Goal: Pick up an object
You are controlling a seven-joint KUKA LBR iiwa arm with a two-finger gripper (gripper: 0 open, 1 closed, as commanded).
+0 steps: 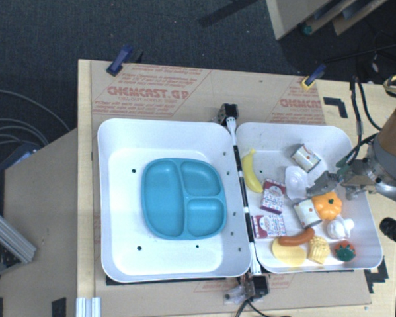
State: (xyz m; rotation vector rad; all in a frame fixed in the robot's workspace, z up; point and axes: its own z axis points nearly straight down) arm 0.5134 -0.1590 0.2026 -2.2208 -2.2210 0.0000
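- Fingers (314, 188) of the gripper (329, 178) look spread. One dark tip reaches toward the divider between the bins and the other sits back toward the wrist. I see nothing pinched between them.
- The gripper hangs over the right bin (279, 134), about midway along its right wall, with the arm coming in over that wall.
- Nearest candidate is the orange toy (328, 206), a round, pumpkin-like piece. It lies just beside the tips on the side toward the bin's front edge, apparently lower than them rather than between them.
- The toy is roughly as wide as it is long, so no long axis dictates the wrist angle. The offset toward the front edge matters more.
- Crowding is the snag. A small white can (307, 212) touches the toy on its divider side, and a white lump (340, 228) sits near its front-right.
- A pale crumpled piece (295, 177) lies just beyond the forward tip, toward the divider. It is the second-closest option.
- Well apart from the gripper are the banana (251, 172) along the divider, the sausage (295, 237) and the corn (318, 249) near the front edge.
- My judgement: the next move calls for a short shift toward the front edge, then a descent astride the orange toy. The main risk is a tip landing on the can.
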